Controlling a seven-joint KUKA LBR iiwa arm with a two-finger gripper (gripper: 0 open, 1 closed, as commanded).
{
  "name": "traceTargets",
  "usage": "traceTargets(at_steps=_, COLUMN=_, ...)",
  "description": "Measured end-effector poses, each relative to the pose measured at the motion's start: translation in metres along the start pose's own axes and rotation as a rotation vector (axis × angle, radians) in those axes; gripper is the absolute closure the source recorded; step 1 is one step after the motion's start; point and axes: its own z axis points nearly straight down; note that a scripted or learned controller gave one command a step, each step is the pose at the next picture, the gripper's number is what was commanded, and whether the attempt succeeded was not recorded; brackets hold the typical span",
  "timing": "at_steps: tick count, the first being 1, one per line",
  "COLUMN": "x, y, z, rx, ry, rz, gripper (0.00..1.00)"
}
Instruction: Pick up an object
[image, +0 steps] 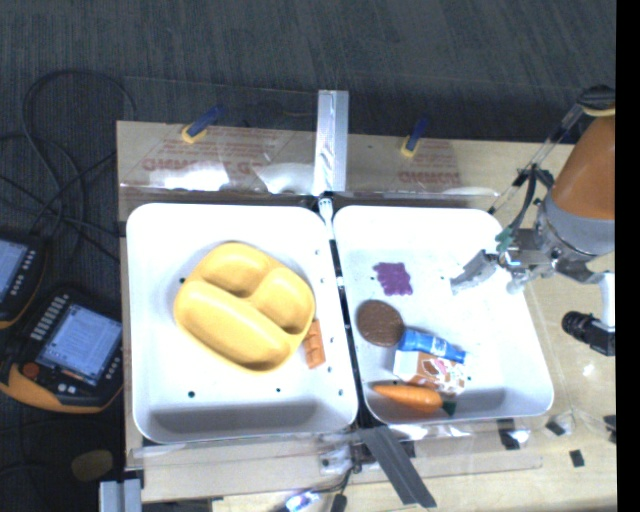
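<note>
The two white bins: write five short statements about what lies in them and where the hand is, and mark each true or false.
1. The large yellow rounded plastic shape lies in the left white bin. True.
2. The round brown disc lies in the left bin. False: it lies in the right white bin.
3. The orange carrot-shaped toy lies near the right bin's front wall. True.
4. The hand holds the flat purple piece. False: the purple piece lies on the bin floor, apart from the hand.
5. The hand is over the left bin. False: it is over the right bin.
</note>
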Motion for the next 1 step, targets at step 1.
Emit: traceTargets(at_steps=1, x=0.0816, y=-0.0109, z=0.0587, rx=0.0, ry=0.0, rz=-0.103, gripper=0.0)
